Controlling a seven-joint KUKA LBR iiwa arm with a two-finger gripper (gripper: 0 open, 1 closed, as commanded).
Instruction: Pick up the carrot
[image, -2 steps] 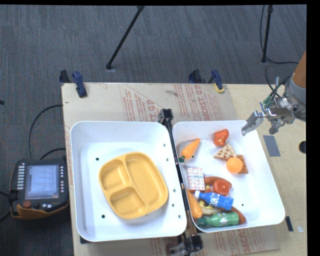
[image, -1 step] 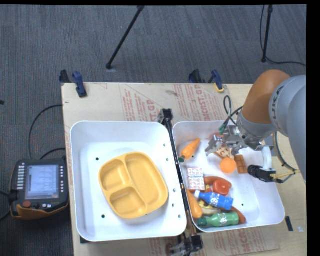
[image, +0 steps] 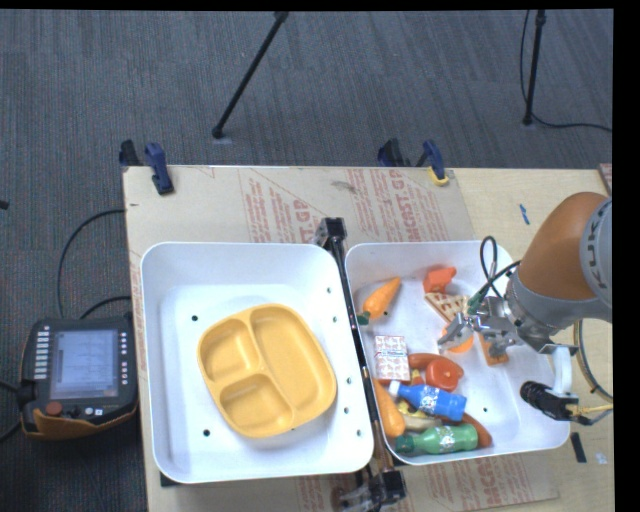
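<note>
The carrot (image: 381, 297) is orange with a green top at its lower left end. It lies at a slant in the upper left part of the right bin (image: 500, 255), close to the wall between the two bins. My gripper (image: 472, 328) hangs over the middle right of that bin, a good hand's width to the right of the carrot and apart from it. It is low over a small orange piece (image: 458, 344) and beside a tan waffle-like piece (image: 446, 303). Nothing of the carrot is near its tip.
The right bin also holds an orange-red piece (image: 438, 277), a white patterned box (image: 391, 355), a red item (image: 442, 373), a blue bottle (image: 428, 400), a green bottle (image: 440, 438) and another long orange item (image: 388, 408). A yellow divided plate (image: 267, 370) lies in the left bin (image: 165, 300).
</note>
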